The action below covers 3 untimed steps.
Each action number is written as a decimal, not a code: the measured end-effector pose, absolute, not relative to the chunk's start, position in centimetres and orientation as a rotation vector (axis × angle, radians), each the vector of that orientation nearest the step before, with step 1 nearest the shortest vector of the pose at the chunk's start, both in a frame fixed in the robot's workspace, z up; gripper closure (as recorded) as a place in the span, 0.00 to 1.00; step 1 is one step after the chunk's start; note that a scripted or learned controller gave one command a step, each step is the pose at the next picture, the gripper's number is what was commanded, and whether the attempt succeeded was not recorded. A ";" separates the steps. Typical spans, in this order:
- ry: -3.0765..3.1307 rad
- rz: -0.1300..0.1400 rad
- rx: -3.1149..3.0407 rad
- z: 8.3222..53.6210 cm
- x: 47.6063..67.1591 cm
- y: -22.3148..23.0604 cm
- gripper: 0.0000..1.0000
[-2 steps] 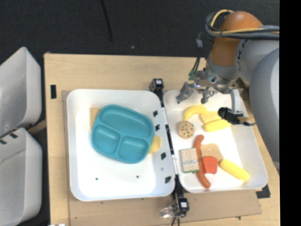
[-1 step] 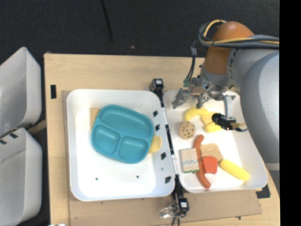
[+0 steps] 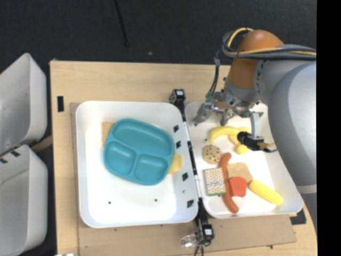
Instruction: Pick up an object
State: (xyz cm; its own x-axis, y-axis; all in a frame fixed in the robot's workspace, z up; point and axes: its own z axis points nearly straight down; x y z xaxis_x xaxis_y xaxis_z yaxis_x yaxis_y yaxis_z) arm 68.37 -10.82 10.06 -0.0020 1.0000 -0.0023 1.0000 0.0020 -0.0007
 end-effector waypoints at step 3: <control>2.218 0.006 2.216 21.7 69.0 -11.4 1.00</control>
State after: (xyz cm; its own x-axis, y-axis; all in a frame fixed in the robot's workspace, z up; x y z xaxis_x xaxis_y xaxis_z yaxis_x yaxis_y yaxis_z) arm 68.96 -11.36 21.73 -0.0012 1.0000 -0.0015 1.0000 0.0012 0.0070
